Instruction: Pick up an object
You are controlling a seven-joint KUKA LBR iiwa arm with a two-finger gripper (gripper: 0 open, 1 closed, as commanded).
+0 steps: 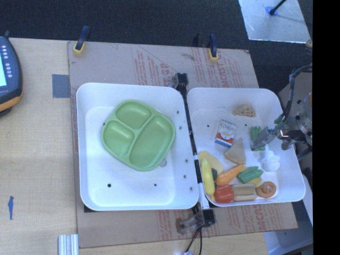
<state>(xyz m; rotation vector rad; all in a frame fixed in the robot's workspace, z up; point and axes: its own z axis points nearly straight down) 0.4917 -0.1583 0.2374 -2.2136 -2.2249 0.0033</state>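
The gripper (264, 137) sits low over the right side of the right bin (212, 97). Its dark tips are just by a green toy (257, 132) and a small white lump (270, 161). It is hard to see, so I cannot tell how far the tips are apart or if they hold the green toy.

In the same bin lie a little milk box (225, 133), a waffle piece (244, 110), a tan wedge (236, 153), a carrot (230, 175), a banana (207, 177) and a donut (266, 189).

The left bin (87, 142) holds a green plate (139, 135) with three parts.
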